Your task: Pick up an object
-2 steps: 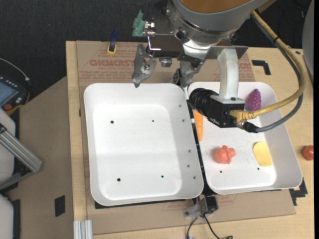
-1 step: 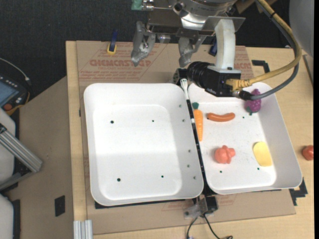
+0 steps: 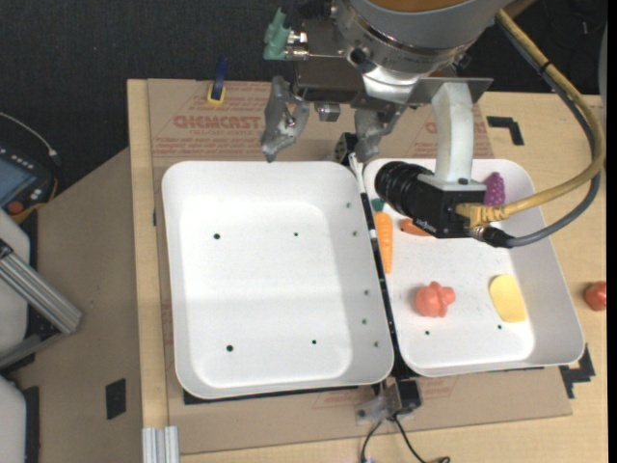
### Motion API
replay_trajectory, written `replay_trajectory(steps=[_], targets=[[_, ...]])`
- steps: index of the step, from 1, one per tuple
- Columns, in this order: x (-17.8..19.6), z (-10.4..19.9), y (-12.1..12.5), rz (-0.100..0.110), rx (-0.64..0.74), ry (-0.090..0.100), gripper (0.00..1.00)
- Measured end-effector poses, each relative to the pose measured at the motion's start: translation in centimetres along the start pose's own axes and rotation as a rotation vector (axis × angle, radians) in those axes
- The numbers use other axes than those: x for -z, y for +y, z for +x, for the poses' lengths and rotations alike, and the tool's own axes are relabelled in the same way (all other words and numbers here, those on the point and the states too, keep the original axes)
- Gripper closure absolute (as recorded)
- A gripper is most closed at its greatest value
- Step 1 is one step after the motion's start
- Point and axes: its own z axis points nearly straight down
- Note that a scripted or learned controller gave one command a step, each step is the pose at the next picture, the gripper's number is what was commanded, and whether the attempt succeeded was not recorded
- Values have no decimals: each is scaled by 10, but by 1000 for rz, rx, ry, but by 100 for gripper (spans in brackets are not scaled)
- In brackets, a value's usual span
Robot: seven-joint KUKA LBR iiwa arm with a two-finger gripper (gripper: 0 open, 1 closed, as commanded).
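Left bin [image 3: 193, 287], left-center of frame: bare white floor w/ four small dark dots. Above its top rim sits my hand [image 3: 323, 135], upper center, over the cardboard-covered tabletop [image 3: 145, 258] just past the bins' far edge. Fingers spread wide apart, left finger [image 3: 281, 128] near the left bin's top rim, right one by the seam btwn bins. Nothing btwn them.

Right bin [image 3: 554, 340], right of center. Toy carrot [image 3: 385, 242] lies along its left wall, just beside the seam, lengthwise. Black camera unit [image 3: 416, 197] on my wrist hangs over the bin's upper part, hiding some of the floor. Pink-red lumpy toy [image 3: 435, 298] lower middle, apart from carrot. Yellow oval piece [image 3: 508, 297] to its right. Purple grape bunch [image 3: 494, 188] near top right corner, partly behind the cable.
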Motion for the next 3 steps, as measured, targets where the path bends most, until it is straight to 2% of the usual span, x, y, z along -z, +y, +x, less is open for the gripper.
replay_trajectory(steps=[1,2,3], targets=[[-74,3,1,7,-4,-4,0],[-58,4,2,-4,-3,1,100],[-48,4,2,-7,-3,2,100]])
